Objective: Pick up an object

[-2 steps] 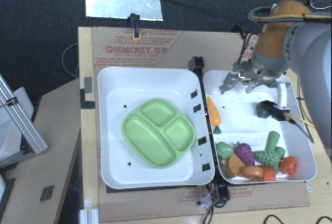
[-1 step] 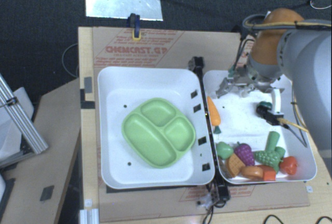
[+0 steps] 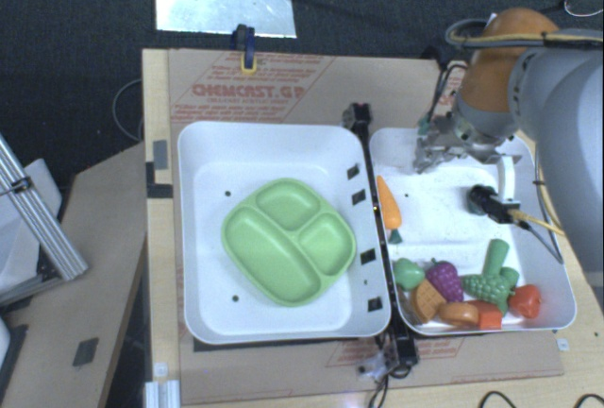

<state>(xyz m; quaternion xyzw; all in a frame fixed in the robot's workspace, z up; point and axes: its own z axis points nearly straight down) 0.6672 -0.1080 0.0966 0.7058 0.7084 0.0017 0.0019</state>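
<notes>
We see the gripper (image 3: 436,157) at the end of the grey arm, which reaches in from the view's right. It hangs over the far end of the right-hand white bin (image 3: 555,257), above bare bin floor. From this angle we cannot tell whether it is wide or narrow, and we see nothing held in it.

Nearest to it is a toy carrot (image 3: 386,199), which lies along the bin's left wall with its green top pointing toward the near end. It is apart from the gripper.

The other toy foods sit crowded together at the near end of the same bin, well apart from the gripper. Among them are a green round piece (image 3: 408,273), purple grapes (image 3: 444,280), a green knobbly vegetable (image 3: 492,278), a red tomato (image 3: 525,300) and some orange pieces (image 3: 461,312).

Beside it, the left-hand white bin (image 3: 212,161) holds a pale green divided plate (image 3: 288,241) lying flat near its middle. Both bins rest on a brown board (image 3: 311,80).
</notes>
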